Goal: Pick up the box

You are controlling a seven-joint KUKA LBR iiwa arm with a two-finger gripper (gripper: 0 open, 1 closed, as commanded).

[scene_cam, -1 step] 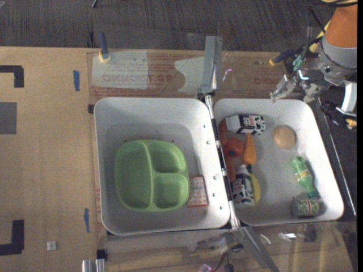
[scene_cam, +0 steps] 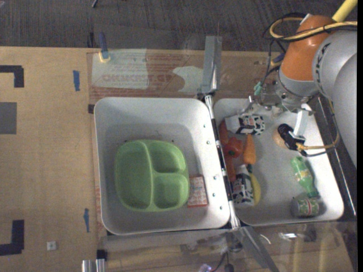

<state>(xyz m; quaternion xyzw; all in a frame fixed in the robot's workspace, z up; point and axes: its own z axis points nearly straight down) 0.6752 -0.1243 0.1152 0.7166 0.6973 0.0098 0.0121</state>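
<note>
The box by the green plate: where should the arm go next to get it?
Probably swing left across the divider. The box lies in the left bin, beside the plate, while the end effector hangs over the right bin.

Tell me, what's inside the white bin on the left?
The left bin holds a green divided plate and a small red box beside it. Whatever lies under the plate is hidden.

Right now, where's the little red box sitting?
The red box lies in the left bin, on the floor by its right wall, just right of the green divided plate.
</note>
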